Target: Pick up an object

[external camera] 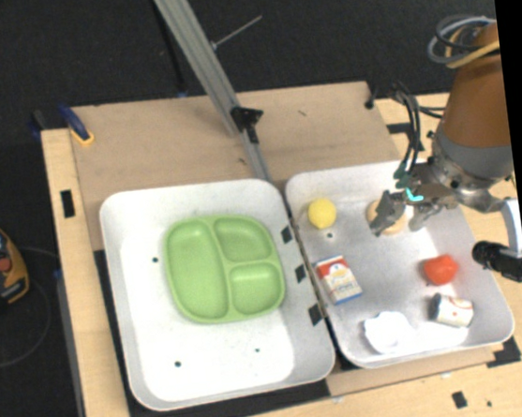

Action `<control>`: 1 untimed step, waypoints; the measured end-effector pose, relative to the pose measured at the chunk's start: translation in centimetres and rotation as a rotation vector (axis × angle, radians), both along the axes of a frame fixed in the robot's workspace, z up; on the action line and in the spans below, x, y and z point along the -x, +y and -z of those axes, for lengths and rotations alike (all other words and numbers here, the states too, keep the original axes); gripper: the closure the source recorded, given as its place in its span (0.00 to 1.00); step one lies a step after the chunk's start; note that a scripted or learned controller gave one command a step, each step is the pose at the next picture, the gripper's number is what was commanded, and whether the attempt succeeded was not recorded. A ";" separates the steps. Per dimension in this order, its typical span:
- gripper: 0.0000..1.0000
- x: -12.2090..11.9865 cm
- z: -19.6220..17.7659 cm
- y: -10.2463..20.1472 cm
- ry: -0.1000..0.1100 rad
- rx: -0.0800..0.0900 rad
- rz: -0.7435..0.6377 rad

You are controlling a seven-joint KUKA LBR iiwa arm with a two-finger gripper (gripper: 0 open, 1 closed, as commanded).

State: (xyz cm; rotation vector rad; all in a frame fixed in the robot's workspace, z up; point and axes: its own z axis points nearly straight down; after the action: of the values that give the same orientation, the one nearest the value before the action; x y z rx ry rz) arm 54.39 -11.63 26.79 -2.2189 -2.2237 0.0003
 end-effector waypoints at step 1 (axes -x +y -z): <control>0.00 -0.1 -0.1 0.0 -0.002 0.000 0.000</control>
State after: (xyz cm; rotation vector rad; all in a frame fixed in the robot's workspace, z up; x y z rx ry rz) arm 54.44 -11.63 26.87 -2.2196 -2.2255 -0.0017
